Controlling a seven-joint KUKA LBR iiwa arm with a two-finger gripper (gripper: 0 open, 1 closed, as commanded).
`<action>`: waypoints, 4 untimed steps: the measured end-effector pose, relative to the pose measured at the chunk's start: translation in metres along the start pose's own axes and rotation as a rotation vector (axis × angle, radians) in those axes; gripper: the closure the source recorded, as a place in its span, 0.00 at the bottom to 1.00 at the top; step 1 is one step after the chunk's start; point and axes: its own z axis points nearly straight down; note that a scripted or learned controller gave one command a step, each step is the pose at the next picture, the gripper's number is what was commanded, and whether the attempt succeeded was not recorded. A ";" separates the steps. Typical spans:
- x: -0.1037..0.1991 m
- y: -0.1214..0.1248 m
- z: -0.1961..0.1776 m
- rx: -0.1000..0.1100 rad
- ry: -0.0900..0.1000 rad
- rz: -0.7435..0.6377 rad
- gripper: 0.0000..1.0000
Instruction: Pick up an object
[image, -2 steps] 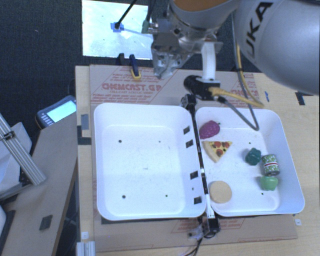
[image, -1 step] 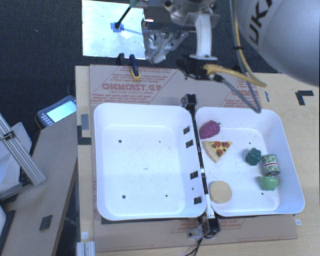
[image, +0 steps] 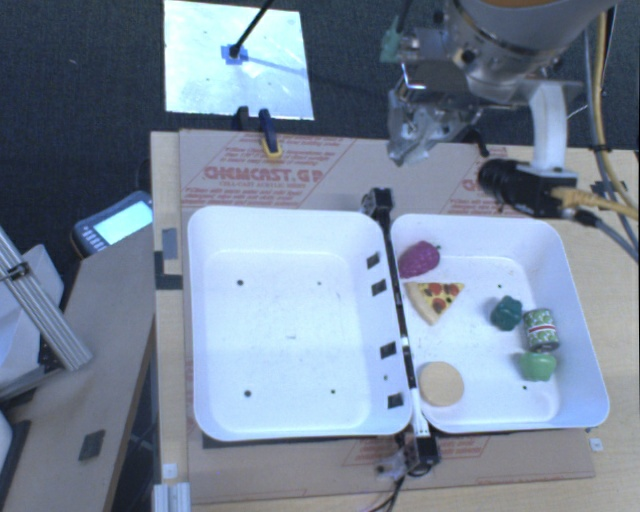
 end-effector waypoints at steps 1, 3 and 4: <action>0.083 -0.004 0.044 0.005 0.001 -0.016 1.00; -0.043 0.012 0.085 0.010 -0.006 0.006 1.00; 0.037 0.050 0.138 0.003 0.001 -0.014 1.00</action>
